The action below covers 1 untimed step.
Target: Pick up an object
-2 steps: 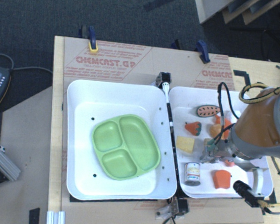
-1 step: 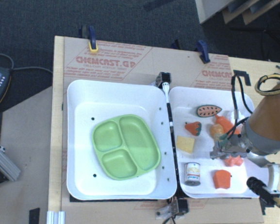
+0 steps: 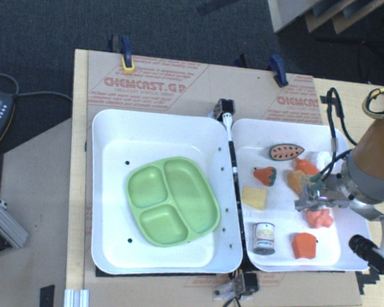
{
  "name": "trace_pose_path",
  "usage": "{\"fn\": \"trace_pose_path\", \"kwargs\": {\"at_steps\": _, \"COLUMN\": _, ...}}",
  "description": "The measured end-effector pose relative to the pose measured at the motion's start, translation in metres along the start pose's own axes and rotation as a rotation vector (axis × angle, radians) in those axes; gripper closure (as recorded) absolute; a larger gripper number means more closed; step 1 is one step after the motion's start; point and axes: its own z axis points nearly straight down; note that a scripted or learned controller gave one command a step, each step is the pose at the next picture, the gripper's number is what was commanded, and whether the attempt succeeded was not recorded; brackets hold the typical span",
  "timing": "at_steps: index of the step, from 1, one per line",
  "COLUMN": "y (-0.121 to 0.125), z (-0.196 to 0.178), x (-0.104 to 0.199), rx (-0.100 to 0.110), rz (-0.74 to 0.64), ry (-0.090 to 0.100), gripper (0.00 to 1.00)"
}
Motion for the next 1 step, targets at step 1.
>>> {"fn": "trace_pose_path", "kwargs": {"at_steps": 1, "y": 0.0015, "z": -0.0361, "x": -0.0002, "rx": -0.001, "rz": 0.000, "ry": 0.000, "gripper": 1.00}}
